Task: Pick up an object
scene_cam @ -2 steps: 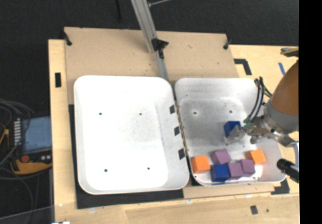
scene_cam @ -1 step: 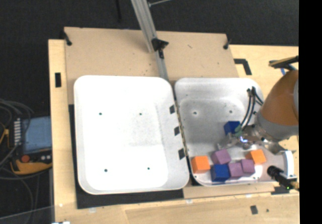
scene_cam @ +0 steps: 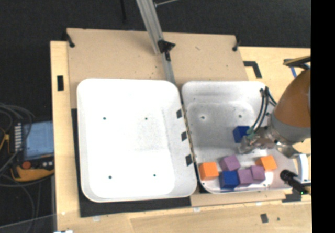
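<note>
The right bin (scene_cam: 220, 96) holds several foam blocks. A blue cube (scene_cam: 240, 133) lies mid-right, just left of my gripper (scene_cam: 249, 143). Along the near side sit an orange block (scene_cam: 209, 169), a purple block (scene_cam: 230, 163), a blue block (scene_cam: 229, 179), two more purple blocks (scene_cam: 251, 175) and a small orange block (scene_cam: 268, 162). My gripper hangs low over the bin's right part, beside the blue cube and above the purple ones. The arm's orange band (scene_cam: 296, 103) covers the bin's right rim.
The left bin (scene_cam: 131, 137) lies beside the right one, their rims meeting at the middle. A slanted metal post (scene_cam: 149, 9) rises from behind the bins. A blue box with cables (scene_cam: 31, 145) sits off the bench's left edge.
</note>
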